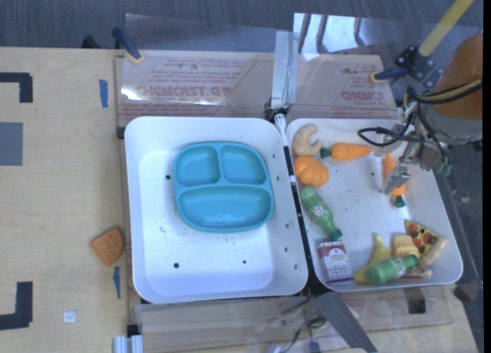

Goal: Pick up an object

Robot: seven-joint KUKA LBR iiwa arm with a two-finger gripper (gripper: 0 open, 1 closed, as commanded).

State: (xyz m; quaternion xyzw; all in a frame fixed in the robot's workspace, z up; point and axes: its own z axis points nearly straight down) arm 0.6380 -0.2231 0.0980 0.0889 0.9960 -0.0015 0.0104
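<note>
the wooden bench (54, 190) carries two white bins: the left bin (146, 267) and, touching its right side, the right bin (449, 267). a waffle toy (108, 245) lies just left of the left bin.

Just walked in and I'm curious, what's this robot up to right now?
The arm reaches in from the right, its gripper low over the right bin, beside a small orange piece. That bin holds toy food: a carrot, croissant and green bottle. A blue divided plate sits in the left bin.

small orange carrot-like toy (390, 166) | upright, green tip low | right bin (360, 190), near its right wall
</note>
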